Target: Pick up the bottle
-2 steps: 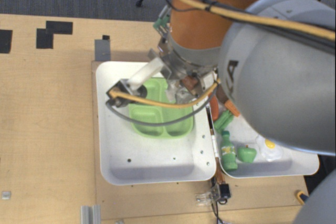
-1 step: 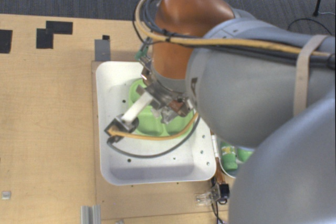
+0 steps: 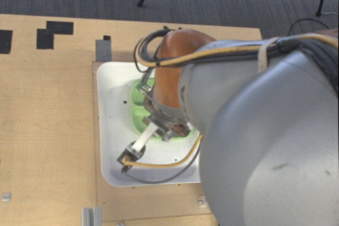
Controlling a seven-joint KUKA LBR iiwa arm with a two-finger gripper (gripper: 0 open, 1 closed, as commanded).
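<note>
Scene: The grey arm [image 3: 265,129] reaches in from the right over the white bin [image 3: 112,129] on the bench [image 3: 47,129], its orange band [image 3: 172,69] poised above the bin.
Bottle: You see a lime-green thing [image 3: 139,107] in the bin, toward its far side and half covered by the arm. It is most likely the bottle, though neck and cap are hidden and you cannot be sure.
Gripper: The gripper [image 3: 168,125] hangs at the green thing's right part. You cannot tell how wide it stands or whether it has hold of anything.
Handling: Going by colour and task, expect light, hollow plastic, smooth and liable to slip or roll, with walls that may give under a hard squeeze.
Where to grasp: Take it across the body's narrow width, near the middle rather than at an end.
Risk: A glancing closure could shove it toward the bin wall.
</note>
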